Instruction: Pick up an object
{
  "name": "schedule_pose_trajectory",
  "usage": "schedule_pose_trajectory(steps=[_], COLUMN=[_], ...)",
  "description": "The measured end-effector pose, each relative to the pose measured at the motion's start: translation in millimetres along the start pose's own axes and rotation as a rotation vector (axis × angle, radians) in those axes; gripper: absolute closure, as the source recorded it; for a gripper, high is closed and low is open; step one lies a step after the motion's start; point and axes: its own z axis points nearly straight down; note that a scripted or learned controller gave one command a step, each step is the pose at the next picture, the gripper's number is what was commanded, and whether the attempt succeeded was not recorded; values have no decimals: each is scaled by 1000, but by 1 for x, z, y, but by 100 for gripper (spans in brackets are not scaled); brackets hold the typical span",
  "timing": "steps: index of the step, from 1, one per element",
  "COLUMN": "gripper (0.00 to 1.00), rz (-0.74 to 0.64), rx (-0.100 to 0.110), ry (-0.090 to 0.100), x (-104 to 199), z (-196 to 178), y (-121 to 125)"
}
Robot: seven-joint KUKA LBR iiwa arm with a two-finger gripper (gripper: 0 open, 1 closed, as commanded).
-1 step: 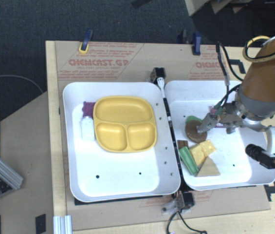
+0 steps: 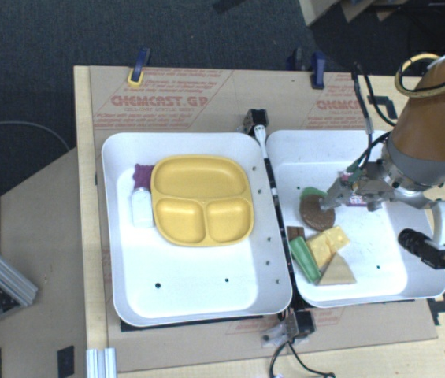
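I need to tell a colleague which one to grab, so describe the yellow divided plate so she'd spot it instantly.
Look at the left white bin of the two on the bench. The yellow plate lies in its upper half, rounded, with three compartments. It dwarfs the small purple item and white item tucked at its left edge.
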Motion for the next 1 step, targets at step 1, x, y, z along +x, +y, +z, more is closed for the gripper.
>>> schedule_pose_trajectory(steps=[1], gripper=[0], rz=[0], rx=[7], ry=[2], x=[7], z=[61], y=[-5])
